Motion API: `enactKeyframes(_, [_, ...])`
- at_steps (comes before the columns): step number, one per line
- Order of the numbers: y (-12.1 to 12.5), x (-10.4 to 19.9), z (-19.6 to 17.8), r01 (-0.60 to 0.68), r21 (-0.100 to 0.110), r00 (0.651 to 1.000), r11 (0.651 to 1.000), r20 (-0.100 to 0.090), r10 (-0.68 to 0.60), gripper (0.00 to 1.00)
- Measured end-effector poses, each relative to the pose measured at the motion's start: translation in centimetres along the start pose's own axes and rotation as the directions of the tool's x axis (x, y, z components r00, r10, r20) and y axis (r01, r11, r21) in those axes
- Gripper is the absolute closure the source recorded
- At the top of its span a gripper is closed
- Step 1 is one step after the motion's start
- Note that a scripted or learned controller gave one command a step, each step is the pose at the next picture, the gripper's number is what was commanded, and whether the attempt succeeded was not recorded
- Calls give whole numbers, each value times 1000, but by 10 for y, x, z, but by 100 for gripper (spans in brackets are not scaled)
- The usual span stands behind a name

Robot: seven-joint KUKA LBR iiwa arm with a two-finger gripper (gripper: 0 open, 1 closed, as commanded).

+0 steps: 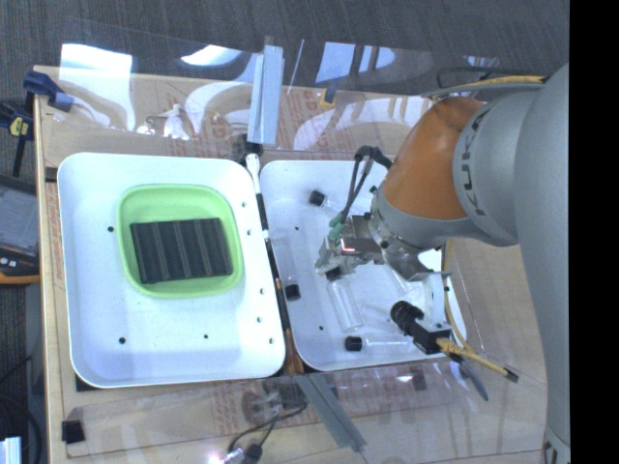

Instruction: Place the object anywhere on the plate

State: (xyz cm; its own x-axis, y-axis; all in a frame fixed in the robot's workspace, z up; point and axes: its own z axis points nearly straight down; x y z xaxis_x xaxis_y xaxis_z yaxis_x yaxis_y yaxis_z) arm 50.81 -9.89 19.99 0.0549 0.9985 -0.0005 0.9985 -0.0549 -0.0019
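The surface (155,404) carries two white bins side by side. In the left bin (77,259) lies a green plate (129,222), a little toward 12 o'clock from the middle of the bin. A dark ribbed insert (182,250) lies on the plate and covers most of its inside.

The right bin (300,230) holds three small black things, all well apart from each other. The upper black piece (316,198) lies at about 11 o'clock in this bin. The left black piece (291,292) lies at about 8 o'clock, near the wall beside the other bin. The lower black piece (353,342) lies at about 6 o'clock, near the bottom wall. I cannot tell which of them is the object of the task, but all three are in the right bin, well apart from the plate.

The hand (337,254) is over the middle of the right bin, between the upper and the lower piece and touching neither. Whether it is spread or pressed together I cannot tell. The grey arm (435,167), with its orange band, comes in from 3 o'clock.
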Motion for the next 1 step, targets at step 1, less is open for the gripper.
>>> enactKeyframes(1, [2, 67, 9, 120, 2, 993, 993, -2, -120, 100])
